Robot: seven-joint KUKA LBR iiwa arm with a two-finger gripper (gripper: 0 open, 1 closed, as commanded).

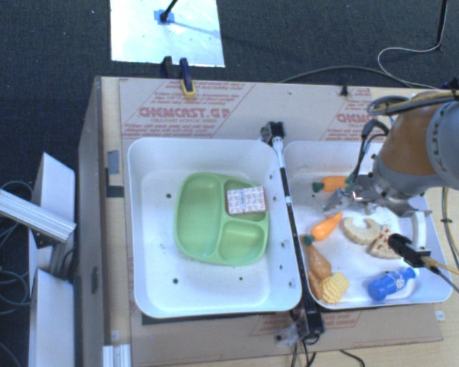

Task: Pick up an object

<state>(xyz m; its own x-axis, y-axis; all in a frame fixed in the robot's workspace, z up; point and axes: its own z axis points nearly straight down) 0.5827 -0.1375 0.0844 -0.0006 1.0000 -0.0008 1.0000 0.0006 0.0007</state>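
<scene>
my hand sits low in the right bin, can't tell if it's open or shut, nearest thing's the small carrot just below-left — prob light, stiff, slick plastic imo, so I'd pinch across its fat middle.

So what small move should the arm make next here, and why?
Probably a short descent. The gripper hovers in the right bin above the carrot, with nothing visibly between its fingers. The bagel piece lies close beside the carrot, so it should come down carefully.
</scene>
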